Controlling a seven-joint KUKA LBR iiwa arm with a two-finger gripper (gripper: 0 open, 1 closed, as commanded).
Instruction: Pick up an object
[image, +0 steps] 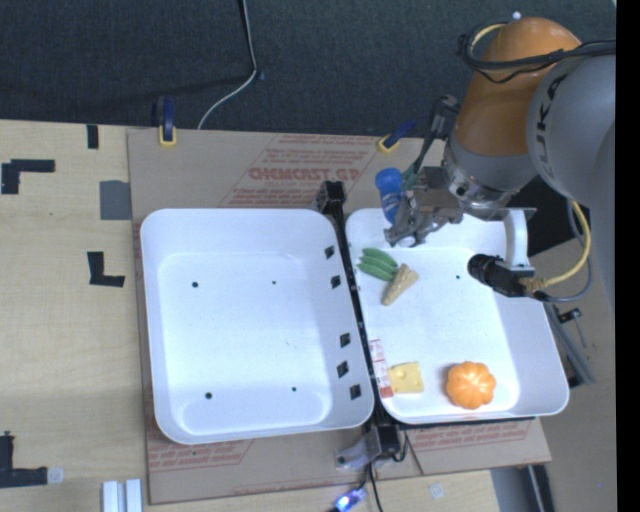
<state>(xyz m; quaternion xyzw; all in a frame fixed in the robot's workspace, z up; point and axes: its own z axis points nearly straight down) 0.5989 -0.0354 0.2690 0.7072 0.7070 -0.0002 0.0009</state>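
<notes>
Green bean pod (378, 263) lies in the right bin (520, 340), near its upper left corner, with a pale cone-shaped piece (400, 284) just beside it. My claw (408, 232) hangs just above and right of the pod; I cannot tell how it is set or whether it has anything. The pod's long axis runs from upper left to lower right. A blue object (389, 190) sits behind the claw. I judge a short drop toward the lower left is needed.

Grey arm (585, 110), orange band (515, 75), yellow cable, dark metal pincer (405, 235).
</notes>
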